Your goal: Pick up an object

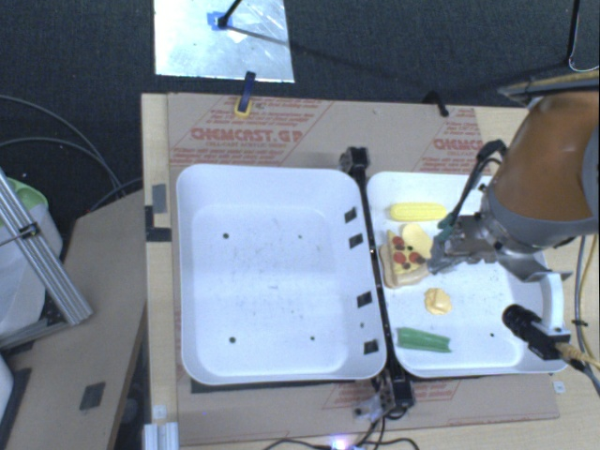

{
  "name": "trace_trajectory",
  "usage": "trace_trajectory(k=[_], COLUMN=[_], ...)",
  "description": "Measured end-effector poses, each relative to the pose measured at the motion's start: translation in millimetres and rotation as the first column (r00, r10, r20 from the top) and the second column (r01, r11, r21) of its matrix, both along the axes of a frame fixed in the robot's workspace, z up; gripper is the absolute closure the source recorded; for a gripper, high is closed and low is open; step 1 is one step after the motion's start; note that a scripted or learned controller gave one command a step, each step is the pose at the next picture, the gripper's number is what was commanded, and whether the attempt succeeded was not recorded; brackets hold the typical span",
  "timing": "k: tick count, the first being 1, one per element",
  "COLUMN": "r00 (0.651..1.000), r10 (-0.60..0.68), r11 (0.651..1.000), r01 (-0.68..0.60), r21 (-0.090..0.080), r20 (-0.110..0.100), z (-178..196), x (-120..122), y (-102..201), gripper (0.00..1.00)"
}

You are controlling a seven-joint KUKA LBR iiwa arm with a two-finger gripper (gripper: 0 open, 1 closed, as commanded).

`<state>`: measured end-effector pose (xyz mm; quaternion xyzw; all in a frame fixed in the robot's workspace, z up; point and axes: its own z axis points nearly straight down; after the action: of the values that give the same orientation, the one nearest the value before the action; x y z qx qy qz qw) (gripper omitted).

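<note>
Red "CHEMCAST GP" lettering (246, 135) on board under bins, hand (441, 259) by pizza slice (408, 256), grip unclear.

A brown board printed CHEMCAST GP (246, 135) covers the bench under the bins. At twelve o'clock from it, a shiny metal sheet (223, 24) lies on dark carpet (75, 36), with a thin black rod slanting across its upper part. A small yellow-and-blue clamp (245, 97) sits at the board's top edge. At nine o'clock, aluminium rails (37, 251) cross a tan side table (103, 345). Black cables (66, 148) curve over the carpet nearby.
</note>
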<state>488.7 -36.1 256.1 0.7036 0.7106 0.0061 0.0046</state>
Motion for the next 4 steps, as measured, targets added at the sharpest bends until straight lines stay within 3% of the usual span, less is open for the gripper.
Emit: trace_trajectory(k=[1, 2, 3, 4], r00=[1.0, 1.0, 1.0, 1.0], r10=[-0.017, 0.001, -0.003, 0.0], r11=[1.0, 1.0, 1.0, 1.0], r01=[0.017, -0.001, 0.003, 0.0], r21=[-0.005, -0.002, 0.0, 0.0], r20=[-0.015, -0.001, -0.021, -0.018], z=[-36.3, 70.4, -31.1, -67.9], x=[-2.8, 0.1, 27.0, 37.8], y=[-86.8, -30.8, 4.9, 65.9], gripper=[1.0, 1.0, 1.0, 1.0])
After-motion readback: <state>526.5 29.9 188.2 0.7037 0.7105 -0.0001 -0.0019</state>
